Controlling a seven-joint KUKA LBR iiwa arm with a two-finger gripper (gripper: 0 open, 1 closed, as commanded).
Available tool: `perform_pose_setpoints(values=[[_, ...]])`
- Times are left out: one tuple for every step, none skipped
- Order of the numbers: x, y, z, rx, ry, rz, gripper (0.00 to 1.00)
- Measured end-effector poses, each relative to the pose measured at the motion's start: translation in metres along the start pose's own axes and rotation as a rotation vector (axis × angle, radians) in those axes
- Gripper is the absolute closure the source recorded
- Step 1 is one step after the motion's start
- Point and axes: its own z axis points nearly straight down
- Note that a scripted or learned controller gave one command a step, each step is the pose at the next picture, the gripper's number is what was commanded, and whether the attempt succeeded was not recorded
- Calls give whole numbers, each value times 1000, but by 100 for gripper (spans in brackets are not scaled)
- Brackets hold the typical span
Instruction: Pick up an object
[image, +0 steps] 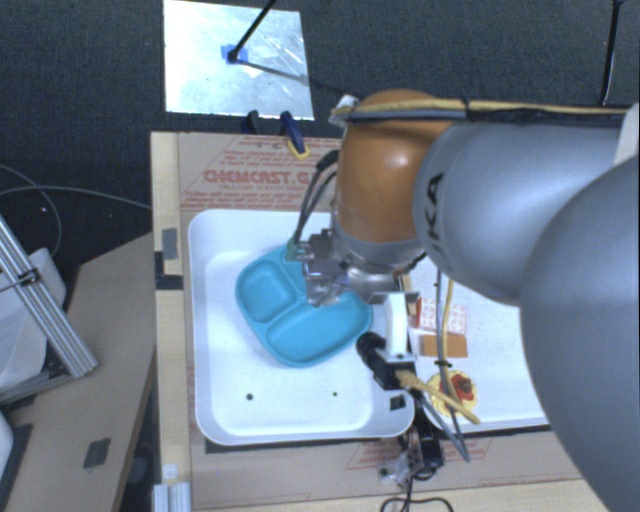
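Pincer over the blue tray

We see it at the tray's upper right rim, inside the left bin; we cannot tell its state.

A blue plastic divided plate with rounded corners lies flat, open side up, showing two compartments split by a ridge. It sits directly under the claw, stretching out to the claw's left and below it, its upper right part hidden.
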Motion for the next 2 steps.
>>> perform_pose_setpoints(values=[[-18,-35,-134,-22,8,-4,100],[-55,-40,-294,-26,7,-3,100]])
